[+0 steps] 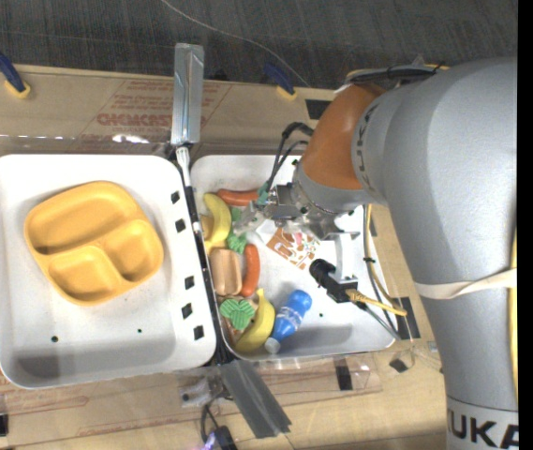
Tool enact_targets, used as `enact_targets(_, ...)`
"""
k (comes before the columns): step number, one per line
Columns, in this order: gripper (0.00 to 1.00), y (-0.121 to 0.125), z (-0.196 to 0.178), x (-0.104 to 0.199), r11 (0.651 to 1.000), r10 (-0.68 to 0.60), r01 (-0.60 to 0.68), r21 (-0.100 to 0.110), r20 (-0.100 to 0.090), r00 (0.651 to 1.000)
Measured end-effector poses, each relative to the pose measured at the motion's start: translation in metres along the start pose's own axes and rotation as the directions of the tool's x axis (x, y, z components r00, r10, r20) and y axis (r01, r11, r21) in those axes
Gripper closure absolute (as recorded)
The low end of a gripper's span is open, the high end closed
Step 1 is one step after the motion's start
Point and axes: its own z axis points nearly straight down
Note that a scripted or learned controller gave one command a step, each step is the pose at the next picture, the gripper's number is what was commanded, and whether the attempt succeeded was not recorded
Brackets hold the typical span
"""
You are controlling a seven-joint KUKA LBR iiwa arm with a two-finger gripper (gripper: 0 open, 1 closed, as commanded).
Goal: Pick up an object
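The arm [453, 186] is a thick, smooth cylinder of pale grey with a soft sheen, rounded at its joints. An orange band [333, 143] rings it above the wrist. Black letters, "UKA" as far as they show, mark the casing at the lower right. A thin pale seam line curves across the grey shell. Black cables [287, 143] loop out beside the orange band, and what may be a yellow-tipped cable runs near the white wrist hardware.
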Motion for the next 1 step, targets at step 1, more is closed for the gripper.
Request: enact_targets(1,0.0,0.0432,-0.0026,0.0233,0.967,-0.252,0.252,0.025,-0.015,0.968)
